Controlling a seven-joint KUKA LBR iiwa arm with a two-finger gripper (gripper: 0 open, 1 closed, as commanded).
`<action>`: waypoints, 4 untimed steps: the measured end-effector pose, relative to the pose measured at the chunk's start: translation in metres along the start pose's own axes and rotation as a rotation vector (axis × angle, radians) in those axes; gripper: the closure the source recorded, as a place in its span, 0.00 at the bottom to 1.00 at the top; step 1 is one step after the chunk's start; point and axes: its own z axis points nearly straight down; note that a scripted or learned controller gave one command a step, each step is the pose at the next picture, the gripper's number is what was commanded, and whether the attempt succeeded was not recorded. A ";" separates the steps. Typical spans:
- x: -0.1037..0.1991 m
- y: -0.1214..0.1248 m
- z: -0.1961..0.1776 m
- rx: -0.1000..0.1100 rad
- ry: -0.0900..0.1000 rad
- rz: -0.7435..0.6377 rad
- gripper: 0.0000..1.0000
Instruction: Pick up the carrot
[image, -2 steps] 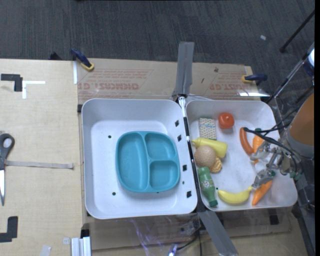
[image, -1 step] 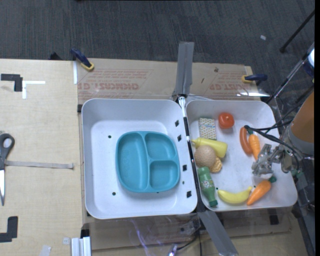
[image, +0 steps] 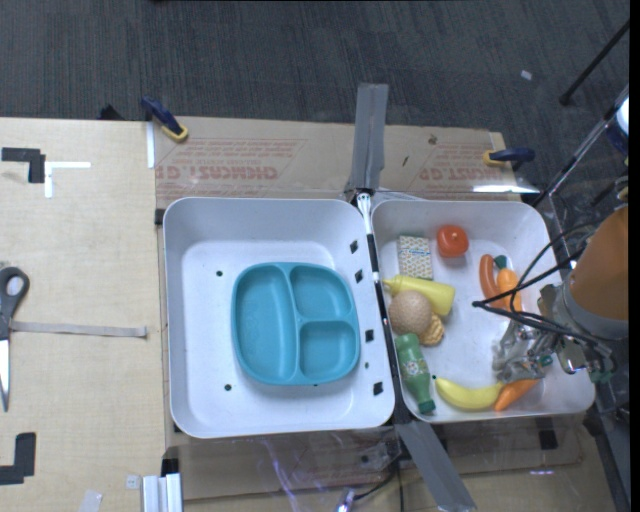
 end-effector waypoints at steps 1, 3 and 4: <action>-0.012 0.003 -0.008 0.006 -0.035 -0.007 0.00; -0.071 -0.031 -0.010 0.002 -0.006 0.071 1.00; -0.071 -0.031 -0.010 0.002 -0.006 0.071 0.00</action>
